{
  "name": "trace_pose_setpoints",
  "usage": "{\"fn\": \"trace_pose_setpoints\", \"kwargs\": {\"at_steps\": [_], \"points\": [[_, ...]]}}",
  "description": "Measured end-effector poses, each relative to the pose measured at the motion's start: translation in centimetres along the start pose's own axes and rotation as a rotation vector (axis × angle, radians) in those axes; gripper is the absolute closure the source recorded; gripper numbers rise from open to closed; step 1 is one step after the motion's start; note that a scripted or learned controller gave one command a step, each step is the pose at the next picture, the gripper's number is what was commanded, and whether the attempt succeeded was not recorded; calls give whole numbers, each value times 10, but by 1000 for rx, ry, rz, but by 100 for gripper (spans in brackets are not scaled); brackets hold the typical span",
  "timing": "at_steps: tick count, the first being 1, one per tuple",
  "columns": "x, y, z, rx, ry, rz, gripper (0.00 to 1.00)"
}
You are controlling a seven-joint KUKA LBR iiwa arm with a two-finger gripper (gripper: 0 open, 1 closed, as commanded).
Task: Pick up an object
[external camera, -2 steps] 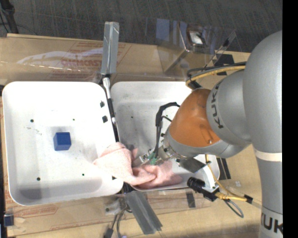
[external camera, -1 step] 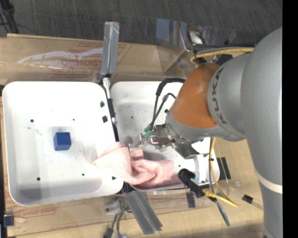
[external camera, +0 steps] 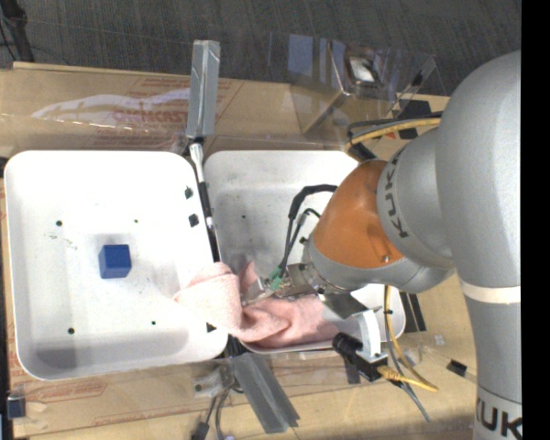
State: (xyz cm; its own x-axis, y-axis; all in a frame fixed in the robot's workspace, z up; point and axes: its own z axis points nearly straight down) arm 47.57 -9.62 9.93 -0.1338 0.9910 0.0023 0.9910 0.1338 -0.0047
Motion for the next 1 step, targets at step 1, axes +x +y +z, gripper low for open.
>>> {"fn": "trace_pose_setpoints", "kwargs": {"at_steps": [1], "points": [[0,0,-9,3,2,-5,100]]}}
